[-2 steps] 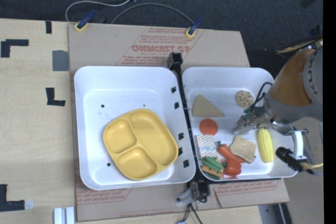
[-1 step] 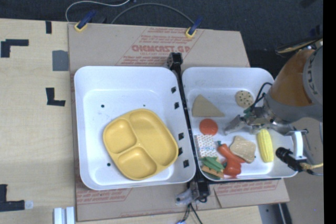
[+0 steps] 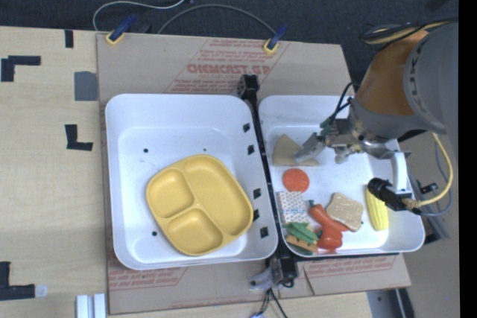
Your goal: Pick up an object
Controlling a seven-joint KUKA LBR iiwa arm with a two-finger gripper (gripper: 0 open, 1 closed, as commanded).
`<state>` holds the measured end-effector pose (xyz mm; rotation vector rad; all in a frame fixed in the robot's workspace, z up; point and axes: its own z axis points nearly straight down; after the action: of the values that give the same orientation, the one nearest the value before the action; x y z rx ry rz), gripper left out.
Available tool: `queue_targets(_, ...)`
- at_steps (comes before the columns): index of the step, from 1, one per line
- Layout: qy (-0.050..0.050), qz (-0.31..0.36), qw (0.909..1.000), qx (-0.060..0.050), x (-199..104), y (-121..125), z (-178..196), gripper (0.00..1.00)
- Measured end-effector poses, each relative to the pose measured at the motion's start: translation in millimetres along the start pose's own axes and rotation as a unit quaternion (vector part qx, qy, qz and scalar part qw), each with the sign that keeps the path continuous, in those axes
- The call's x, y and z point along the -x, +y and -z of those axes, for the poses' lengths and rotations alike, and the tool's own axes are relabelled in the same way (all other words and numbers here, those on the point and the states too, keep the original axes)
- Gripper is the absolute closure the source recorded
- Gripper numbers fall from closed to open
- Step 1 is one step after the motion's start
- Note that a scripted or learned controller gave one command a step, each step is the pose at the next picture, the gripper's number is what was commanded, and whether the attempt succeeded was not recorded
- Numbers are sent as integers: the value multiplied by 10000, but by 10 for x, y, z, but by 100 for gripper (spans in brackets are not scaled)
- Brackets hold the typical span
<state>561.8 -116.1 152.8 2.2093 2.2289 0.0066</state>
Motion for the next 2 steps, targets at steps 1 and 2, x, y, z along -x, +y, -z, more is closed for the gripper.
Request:
queue_targets(1, -2, -42, 10000, -46, -233, -395, -685, 0)
queue_targets(2, 0, -40, 10000, -29, -183, -150, -677, 0)
